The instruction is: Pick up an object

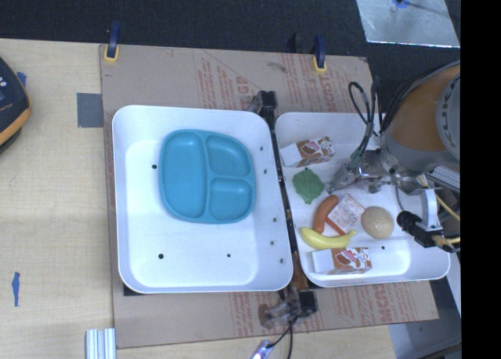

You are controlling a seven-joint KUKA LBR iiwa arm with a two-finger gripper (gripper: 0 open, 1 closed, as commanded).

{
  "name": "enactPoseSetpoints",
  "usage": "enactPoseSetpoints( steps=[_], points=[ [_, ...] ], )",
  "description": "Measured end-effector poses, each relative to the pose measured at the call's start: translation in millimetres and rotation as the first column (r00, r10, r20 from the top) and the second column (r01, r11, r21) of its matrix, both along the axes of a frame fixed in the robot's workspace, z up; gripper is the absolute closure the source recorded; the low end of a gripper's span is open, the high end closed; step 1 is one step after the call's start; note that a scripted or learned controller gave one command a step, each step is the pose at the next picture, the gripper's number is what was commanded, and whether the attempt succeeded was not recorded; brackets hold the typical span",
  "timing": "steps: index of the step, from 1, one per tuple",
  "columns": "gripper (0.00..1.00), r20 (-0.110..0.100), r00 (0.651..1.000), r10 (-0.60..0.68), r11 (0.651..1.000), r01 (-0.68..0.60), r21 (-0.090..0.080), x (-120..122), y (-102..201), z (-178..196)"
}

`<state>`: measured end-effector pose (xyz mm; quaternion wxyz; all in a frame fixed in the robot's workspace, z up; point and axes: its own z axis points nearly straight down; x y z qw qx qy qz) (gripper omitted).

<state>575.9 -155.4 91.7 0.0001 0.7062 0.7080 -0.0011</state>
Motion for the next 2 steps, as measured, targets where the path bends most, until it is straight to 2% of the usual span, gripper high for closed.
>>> enactPoseSetpoints(
  steps=[1, 2],
  points=[
    [0.0, 0.0, 1.0, 0.002, 1.0, -0.002, 0.002, 33.1, -17.8, 0.6],
    [1.0, -0.001, 1.0, 0.005, 1.0, -0.005, 0.002, 33.4, -18.0, 10.9]
  ],
)
